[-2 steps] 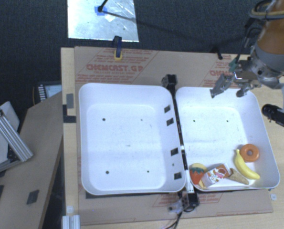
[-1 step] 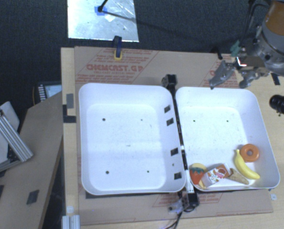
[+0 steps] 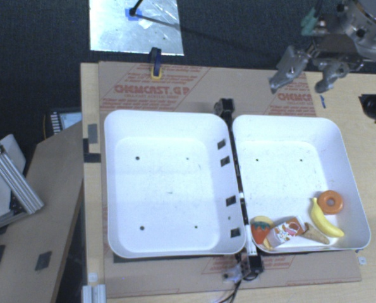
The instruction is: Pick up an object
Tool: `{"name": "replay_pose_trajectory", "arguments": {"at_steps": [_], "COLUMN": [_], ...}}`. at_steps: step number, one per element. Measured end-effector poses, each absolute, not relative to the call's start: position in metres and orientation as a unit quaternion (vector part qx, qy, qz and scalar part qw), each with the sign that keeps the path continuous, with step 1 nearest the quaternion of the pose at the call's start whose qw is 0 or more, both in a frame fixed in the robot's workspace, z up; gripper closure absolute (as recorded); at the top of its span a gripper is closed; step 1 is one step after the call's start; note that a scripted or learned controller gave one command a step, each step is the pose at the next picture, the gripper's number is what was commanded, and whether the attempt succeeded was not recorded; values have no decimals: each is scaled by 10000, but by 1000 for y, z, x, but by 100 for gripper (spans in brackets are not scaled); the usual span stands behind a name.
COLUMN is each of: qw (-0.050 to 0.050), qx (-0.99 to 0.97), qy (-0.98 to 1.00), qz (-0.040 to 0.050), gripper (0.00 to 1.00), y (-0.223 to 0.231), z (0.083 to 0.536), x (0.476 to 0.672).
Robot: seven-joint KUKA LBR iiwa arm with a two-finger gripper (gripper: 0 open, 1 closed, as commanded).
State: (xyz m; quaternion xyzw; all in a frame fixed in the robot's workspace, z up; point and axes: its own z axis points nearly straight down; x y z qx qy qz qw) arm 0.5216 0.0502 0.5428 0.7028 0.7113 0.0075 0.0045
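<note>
Crowded into the near corner of the right bin [image 3: 339,169]: a tomato [image 3: 261,230], a small packet [image 3: 285,231], a cone-shaped piece [image 3: 316,235], a banana [image 3: 324,219] and an orange donut [image 3: 330,201]. Beside it, the left bin [image 3: 118,169]. Farther back, above the right bin's far rim, hangs the gripper [image 3: 304,79], fingers spread apart and grasping nothing.

Overhead, slanted, over both bins [image 3: 175,122]
</note>
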Motion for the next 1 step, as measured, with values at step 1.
{"name": "replay_pose_trajectory", "arguments": {"at_steps": [1], "qw": [5], "qx": [7050], "qy": [7092], "qz": [14], "gripper": [0], "y": [56], "z": [536], "x": [485]}}
